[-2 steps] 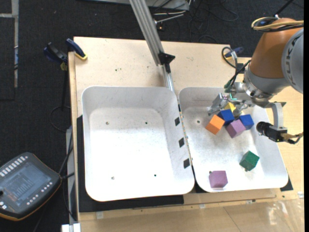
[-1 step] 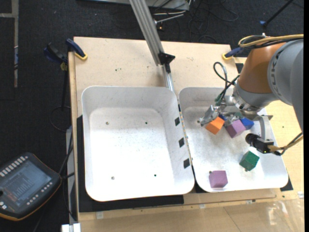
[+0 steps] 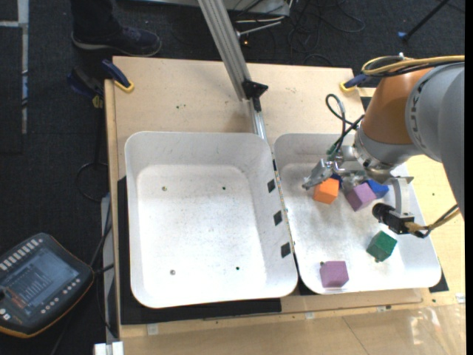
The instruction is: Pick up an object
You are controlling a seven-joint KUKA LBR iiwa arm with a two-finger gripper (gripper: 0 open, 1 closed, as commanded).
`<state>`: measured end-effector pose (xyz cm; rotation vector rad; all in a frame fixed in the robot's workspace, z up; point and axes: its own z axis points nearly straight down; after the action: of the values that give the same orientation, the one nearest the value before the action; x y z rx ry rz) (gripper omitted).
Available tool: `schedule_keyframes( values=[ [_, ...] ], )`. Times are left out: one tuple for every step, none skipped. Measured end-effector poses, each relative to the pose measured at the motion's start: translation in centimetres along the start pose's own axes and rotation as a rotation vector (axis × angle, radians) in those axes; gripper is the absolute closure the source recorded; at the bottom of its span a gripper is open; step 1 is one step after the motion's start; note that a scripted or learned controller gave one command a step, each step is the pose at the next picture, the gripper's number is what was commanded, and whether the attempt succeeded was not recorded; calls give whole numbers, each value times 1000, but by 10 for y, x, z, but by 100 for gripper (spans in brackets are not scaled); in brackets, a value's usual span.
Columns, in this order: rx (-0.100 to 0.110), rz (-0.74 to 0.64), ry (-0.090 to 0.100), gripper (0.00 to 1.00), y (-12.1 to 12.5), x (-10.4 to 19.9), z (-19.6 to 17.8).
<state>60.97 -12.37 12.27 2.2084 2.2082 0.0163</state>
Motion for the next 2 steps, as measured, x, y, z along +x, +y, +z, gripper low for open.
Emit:
schedule_keyframes(
  values=[
    [18, 0, 4, 100, -5, 1, -1],
    [15, -1, 4, 100, 1, -6, -61]
  ],
)
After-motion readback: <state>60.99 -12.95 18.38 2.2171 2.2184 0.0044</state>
